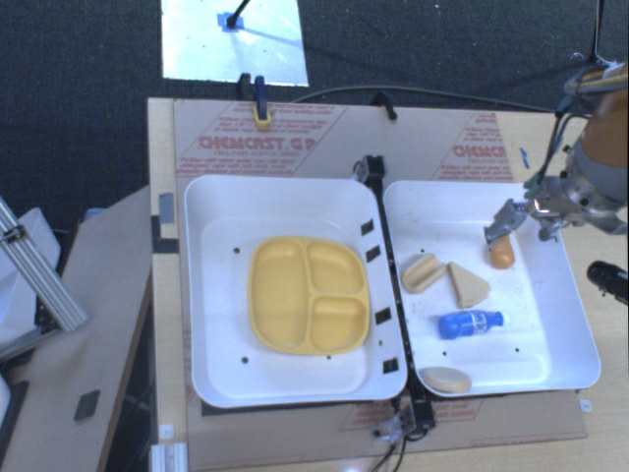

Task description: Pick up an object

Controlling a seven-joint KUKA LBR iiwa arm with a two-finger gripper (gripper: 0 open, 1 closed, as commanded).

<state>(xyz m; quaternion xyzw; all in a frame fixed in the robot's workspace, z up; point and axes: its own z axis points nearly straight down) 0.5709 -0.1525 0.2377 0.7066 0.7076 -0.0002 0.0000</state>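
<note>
- Gripper [526, 216] at right of frame, just above the orange object [502, 254] in the right bin [560, 293]; fingers apart, holding nothing.
- Nothing lifted; closing and raising remain.

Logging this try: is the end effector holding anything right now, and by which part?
Cannot be told. The end effector sits just above the orange piece in the right bin, with nothing visibly between it.
</note>
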